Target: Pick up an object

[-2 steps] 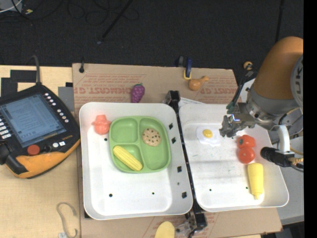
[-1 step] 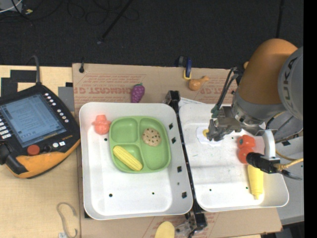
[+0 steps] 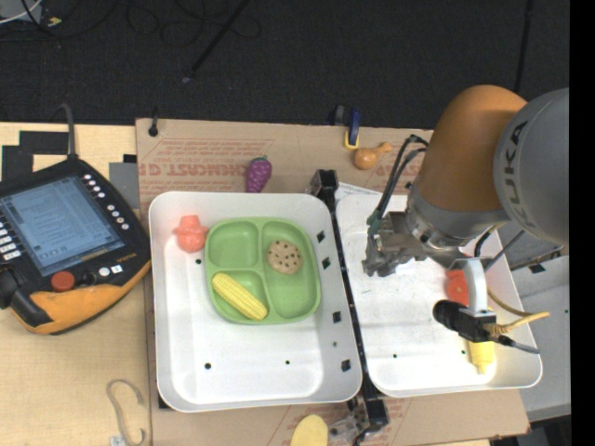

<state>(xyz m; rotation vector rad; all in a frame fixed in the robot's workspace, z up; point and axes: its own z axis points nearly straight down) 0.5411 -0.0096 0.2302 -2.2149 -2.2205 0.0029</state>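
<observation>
The arm [image 3: 479,156] is reaching in from the right and hanging its claw [image 3: 379,260] over the left part of the right bin [image 3: 409,372], near the wall it shares with the left bin [image 3: 242,372]. From above the claw is reading as a dark cluster, so I cannot tell how far it is open; I am seeing nothing held in it.

The nearest candidate is a red thing [image 3: 455,289] lying in the same bin, toward the view's right of the claw and slightly nearer the front. Wrist hardware is half hiding it, leaving its long axis unclear.

Other choices are sitting across the wall: a cookie [image 3: 284,256] and a corn [image 3: 239,296] on a green tray [image 3: 302,297], the corn running diagonally back-left to front-right, and a pink toy [image 3: 190,234] just beside the tray. By my judgement the red thing is asking for the shorter move, a sideways shift before descending.
</observation>
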